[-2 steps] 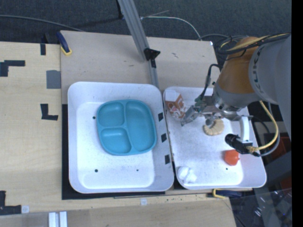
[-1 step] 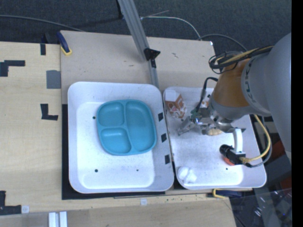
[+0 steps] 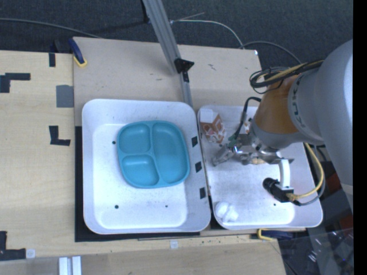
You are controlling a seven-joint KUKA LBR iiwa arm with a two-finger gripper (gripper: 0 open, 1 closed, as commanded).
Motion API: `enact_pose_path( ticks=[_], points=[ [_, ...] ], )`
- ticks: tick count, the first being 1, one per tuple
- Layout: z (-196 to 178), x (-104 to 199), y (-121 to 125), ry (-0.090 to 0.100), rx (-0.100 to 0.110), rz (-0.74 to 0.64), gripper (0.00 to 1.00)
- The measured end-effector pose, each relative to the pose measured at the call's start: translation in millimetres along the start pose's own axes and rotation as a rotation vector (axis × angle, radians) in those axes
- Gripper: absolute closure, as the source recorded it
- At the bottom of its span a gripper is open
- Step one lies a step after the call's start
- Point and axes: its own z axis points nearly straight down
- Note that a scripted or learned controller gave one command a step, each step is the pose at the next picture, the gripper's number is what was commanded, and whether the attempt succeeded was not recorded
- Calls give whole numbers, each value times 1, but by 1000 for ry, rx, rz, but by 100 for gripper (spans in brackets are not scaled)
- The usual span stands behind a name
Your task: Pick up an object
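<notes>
One pincer [image 3: 221, 156] beside right bin's [image 3: 304, 211] inner rim

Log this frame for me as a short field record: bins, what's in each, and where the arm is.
left bin: holds a blue divided plate, lying flat
right bin: holds a small brown-and-white item near the top left corner and a white crumpled item near the bottom left corner
arm: reaches over the right bin
gripper: low over the right bin, just below the brown-and-white item
grasp: cannot tell if anything is held
</notes>
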Motion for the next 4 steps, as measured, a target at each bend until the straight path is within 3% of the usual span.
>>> enact_pose_path(
  ticks=[1, 3, 4],
  points=[
    [-10, 1, 0, 1, 1, -1, 100],
    [-127, 7, -9, 0, -6, 0, 100],
    [-135, 7, -9, 1, -1, 0, 100]
  ],
)
